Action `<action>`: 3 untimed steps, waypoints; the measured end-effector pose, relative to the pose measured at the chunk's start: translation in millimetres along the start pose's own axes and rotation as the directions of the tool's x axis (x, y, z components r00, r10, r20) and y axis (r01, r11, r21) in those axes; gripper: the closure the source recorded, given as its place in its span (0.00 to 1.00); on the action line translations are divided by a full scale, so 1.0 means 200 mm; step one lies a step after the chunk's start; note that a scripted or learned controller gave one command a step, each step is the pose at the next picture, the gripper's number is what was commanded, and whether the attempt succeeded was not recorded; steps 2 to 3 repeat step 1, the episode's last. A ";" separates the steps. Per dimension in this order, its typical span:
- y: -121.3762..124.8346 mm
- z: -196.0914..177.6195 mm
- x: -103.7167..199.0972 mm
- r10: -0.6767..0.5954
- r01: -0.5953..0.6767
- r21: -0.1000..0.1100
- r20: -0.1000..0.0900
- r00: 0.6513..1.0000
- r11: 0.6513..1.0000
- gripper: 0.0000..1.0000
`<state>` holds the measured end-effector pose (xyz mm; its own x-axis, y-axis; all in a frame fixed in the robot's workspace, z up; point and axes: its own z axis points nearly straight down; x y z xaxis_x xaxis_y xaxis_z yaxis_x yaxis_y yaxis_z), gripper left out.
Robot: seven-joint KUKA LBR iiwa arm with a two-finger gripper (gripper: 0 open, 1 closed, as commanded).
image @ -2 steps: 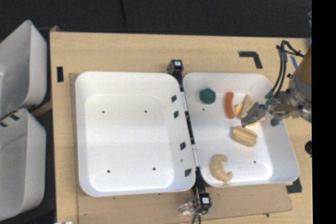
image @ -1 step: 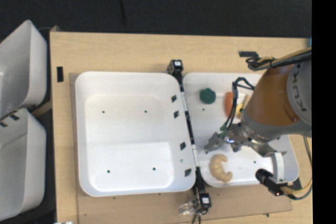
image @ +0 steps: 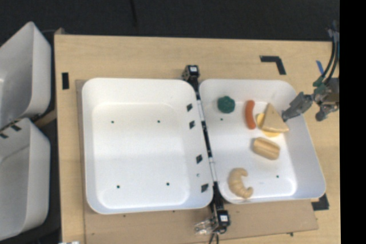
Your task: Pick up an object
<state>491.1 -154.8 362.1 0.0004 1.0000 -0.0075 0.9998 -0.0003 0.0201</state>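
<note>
We see the gripper at the right rim of the right bin, its fingers spread wide with nothing between them; one dark finger reaches over the rim toward the bin's inside, the other sits further right near the frame edge.

Taking the right bin as our landmark: five items lie in it. A tan wedge-shaped piece sits near the bin's upper right, just beside the tip of the near finger; we cannot tell whether they touch. A yellow slice pokes out from under the wedge. A red sausage-shaped item lies just to the wedge's left, upright in the view. A dark green round item sits in the bin's upper left. A tan bread roll lies mid-right, below the wedge. A pale croissant rests near the bin's lower left.

The left bin touches the right bin's left edge along a shared divider.
</note>
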 end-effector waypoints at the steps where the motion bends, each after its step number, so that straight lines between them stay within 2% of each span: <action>1: 0.01 -0.63 0.18 -0.007 0.007 0.002 -0.004 1.000 1.000 0.00; 3: 0.01 -0.63 0.18 -0.007 0.007 0.002 -0.004 1.000 1.000 0.00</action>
